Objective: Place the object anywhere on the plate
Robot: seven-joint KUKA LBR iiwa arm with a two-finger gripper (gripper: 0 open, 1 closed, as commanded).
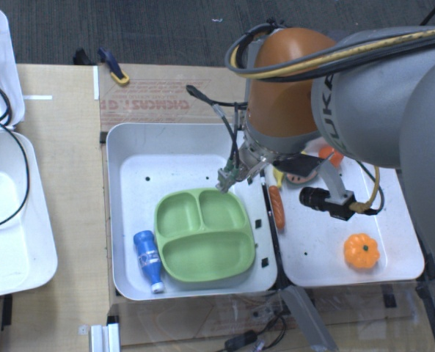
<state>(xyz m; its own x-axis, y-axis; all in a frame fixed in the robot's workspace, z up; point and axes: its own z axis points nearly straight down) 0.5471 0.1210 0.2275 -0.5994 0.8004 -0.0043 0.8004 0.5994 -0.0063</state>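
Observation:
A light green divided plate [204, 235] lies in the left bin [125, 160], toward its front. My gripper [227, 178] hangs just above the plate's far edge, near the wall between the two bins; I see nothing between its tips. A blue bottle [148, 261] lies left of the plate, touching its rim. In the right bin [393, 270] an orange-red sausage-shaped object [276, 206] lies along the dividing wall, and a small orange pumpkin [361, 251] sits near the front right.
The arm's orange band [290, 79] and grey body cover the back of the right bin. A dark round object [303, 169] and an orange piece [330, 154] peek out beneath the arm. A blue-and-yellow clamp [113, 67] lies on the bench behind the left bin.

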